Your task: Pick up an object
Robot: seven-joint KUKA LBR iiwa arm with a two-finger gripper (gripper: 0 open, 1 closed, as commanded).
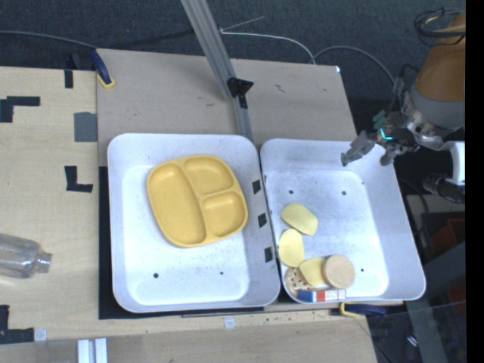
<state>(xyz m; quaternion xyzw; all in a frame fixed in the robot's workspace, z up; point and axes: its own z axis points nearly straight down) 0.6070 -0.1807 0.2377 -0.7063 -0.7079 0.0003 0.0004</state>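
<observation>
Bench, two white bins. Gripper [372, 145] above right bin's [378, 225] far-right rim, fingers spread, holding nothing. Yellow pieces [299, 218] near bin's front-left. Approach step; next: travel over, descend.

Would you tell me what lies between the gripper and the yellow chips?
In the camera view, bare white bin floor separates the gripper from the yellow chips.

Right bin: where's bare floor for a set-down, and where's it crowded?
Bare: the right bin floor from its far wall down past the yellow pieces, along the right wall. Crowded: near-left corner, where the yellow pieces, wooden disc and small box cluster.
</observation>
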